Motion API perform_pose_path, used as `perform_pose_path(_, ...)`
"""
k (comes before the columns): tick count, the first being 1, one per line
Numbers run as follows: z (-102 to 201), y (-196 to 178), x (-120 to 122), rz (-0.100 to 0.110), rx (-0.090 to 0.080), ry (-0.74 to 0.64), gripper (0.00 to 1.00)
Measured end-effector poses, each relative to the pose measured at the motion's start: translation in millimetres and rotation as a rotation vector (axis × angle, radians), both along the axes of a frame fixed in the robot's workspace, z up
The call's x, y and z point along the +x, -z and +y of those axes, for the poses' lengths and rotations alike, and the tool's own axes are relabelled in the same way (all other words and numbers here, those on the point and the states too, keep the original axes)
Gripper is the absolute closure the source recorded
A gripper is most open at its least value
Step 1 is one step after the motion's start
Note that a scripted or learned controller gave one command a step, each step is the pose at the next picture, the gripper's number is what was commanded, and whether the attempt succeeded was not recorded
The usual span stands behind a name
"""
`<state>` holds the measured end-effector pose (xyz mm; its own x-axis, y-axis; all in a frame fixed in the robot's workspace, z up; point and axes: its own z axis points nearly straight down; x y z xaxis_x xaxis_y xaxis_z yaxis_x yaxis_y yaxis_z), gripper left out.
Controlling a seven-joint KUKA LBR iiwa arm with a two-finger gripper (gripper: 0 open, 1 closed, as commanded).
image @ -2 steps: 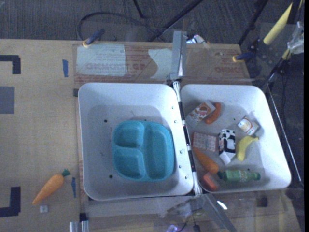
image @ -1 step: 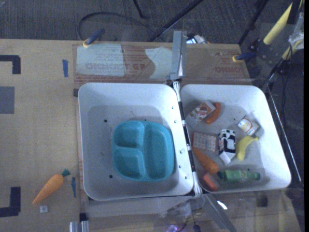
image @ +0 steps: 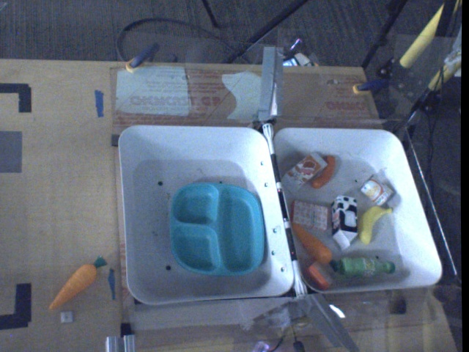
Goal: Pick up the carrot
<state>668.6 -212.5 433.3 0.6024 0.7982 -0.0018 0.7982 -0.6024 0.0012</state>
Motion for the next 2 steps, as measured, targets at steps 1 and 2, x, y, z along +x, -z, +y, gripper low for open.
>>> perform_pose_path(1,-0.4,11.8,-1.2,0.005,0.002,0.059,1.00)
perform_pose_path(2,2.5,16.0,-4.3,0.005,0.003,0.226,1.00)
